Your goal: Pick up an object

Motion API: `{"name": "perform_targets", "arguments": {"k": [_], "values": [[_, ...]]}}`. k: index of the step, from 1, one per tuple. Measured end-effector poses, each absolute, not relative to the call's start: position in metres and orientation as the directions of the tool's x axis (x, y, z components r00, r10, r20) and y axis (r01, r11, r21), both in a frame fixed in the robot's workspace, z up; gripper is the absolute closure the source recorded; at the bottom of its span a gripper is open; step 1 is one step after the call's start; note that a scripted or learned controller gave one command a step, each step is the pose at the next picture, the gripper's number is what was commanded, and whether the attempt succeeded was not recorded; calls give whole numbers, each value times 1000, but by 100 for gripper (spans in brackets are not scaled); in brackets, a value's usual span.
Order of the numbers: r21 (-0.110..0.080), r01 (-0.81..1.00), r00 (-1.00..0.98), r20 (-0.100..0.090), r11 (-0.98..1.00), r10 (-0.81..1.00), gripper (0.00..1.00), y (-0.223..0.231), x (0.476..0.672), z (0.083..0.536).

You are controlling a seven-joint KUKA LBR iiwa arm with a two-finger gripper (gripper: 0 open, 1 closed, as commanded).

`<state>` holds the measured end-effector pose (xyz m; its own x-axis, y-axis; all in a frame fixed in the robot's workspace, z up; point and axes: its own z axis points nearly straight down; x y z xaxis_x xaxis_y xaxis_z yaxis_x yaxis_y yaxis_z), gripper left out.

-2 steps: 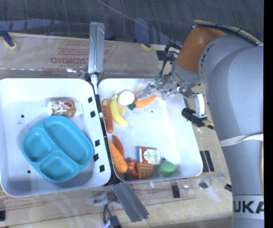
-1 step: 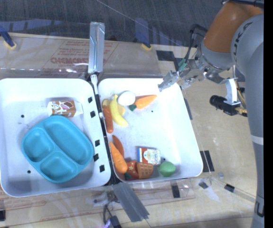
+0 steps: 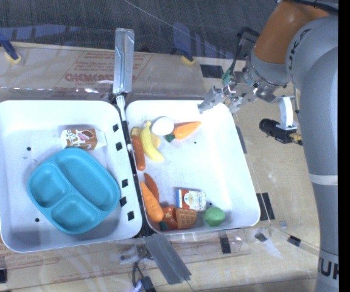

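You had even, bright overhead light; soft shadows inside white bins [image 3: 11, 163]; glare on clear plastic sheet [image 3: 71, 72]; image slightly soft, grainy.

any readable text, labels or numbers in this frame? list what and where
"CHEMC…": red print on the clear sheet behind the bins, reversed and faint; the rest is unreadable.
"KU": bottom of the arm, cut off by the frame edge.
Brown carton in the left bin: printing too blurred to read.
Orange carton in the right bin: printing too small to read.

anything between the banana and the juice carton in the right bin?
Camera view: bare white bin floor separates the banana from the juice carton. The carrots lie left of that line.
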<state>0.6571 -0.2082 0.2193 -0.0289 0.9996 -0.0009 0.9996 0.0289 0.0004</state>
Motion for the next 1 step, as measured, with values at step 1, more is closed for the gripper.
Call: {"name": "perform_targets", "arguments": {"k": [1], "values": [[-3,998,-65,0,65,998,0,-177,657,92]]}}
